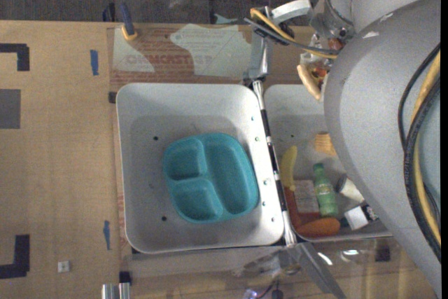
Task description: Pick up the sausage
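An orange-red, sausage-shaped item (pixel 318 226) lies along the near edge of the right bin (pixel 280 108), just below a green bottle (pixel 324 189). My gripper (pixel 313 73) hangs over the far end of the right bin, well away from the sausage, below the wrist with its cables. A pale curved piece with some orange shows at its tip; I cannot make out what it is. The grey arm covers most of the right bin's right side.
The left bin (pixel 140 115) holds a teal divided plate (pixel 210 177). In the right bin lie a yellow banana (pixel 288 164), a tan item (pixel 323 143), a flat red-and-white packet (pixel 305 196) and a small black-and-white object (pixel 357 215). Cardboard lies beyond the bins.
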`<state>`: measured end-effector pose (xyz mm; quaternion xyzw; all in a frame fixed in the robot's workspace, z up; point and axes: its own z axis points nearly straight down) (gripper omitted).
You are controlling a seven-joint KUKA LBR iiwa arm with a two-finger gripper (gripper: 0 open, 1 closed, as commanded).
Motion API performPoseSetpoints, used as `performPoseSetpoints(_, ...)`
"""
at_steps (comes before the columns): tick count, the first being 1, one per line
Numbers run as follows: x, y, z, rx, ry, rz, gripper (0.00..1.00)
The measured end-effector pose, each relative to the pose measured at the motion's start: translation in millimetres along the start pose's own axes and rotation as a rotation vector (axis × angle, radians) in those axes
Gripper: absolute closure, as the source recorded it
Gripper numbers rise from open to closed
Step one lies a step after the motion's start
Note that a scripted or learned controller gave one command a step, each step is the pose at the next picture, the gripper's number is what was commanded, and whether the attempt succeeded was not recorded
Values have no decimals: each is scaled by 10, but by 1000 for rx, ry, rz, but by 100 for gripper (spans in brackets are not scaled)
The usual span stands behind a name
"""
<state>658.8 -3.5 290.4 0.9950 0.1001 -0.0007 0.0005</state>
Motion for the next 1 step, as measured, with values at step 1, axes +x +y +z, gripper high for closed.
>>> performPoseSetpoints(1, 132, -545, -50, 1, 3, -6, 100)
